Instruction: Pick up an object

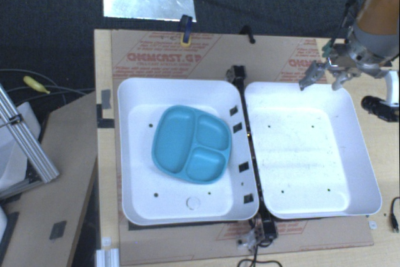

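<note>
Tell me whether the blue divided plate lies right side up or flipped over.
Right side up: the blue plate shows its three hollow compartments facing the camera, lying flat in the left bin.

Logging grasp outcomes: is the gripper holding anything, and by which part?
Nothing held. The gripper hangs open over the right bin's far corner; blue plate lies in the left bin.

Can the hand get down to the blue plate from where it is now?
Probably yes. The blue plate lies flat in the left bin with nothing on top of it. The hand sits above the right bin's far corner, so it must cross the divider between the bins first.
</note>
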### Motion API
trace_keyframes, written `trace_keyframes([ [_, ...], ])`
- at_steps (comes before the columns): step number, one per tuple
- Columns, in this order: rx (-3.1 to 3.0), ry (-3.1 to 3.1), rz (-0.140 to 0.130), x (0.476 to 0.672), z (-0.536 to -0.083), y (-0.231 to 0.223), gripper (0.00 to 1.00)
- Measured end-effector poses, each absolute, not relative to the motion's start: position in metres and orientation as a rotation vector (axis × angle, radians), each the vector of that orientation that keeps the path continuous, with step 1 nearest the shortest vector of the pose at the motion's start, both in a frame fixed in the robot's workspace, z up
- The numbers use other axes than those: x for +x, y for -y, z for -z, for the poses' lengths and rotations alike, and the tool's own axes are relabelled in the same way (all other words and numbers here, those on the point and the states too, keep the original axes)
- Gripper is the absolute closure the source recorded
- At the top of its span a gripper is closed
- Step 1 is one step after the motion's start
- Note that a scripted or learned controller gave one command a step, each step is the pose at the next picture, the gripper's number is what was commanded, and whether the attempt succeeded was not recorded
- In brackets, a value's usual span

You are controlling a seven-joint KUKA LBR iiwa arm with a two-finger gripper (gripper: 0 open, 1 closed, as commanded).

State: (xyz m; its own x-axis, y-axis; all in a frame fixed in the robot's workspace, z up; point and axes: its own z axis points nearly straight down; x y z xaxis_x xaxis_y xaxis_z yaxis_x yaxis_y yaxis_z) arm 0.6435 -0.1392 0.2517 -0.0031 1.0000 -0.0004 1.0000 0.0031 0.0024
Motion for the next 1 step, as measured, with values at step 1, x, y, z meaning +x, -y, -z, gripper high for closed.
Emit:
trace_keyframes([
  [1,2.222,-2.219,-0.003,0.5245,-0.2953,0.1318,0.0],
])
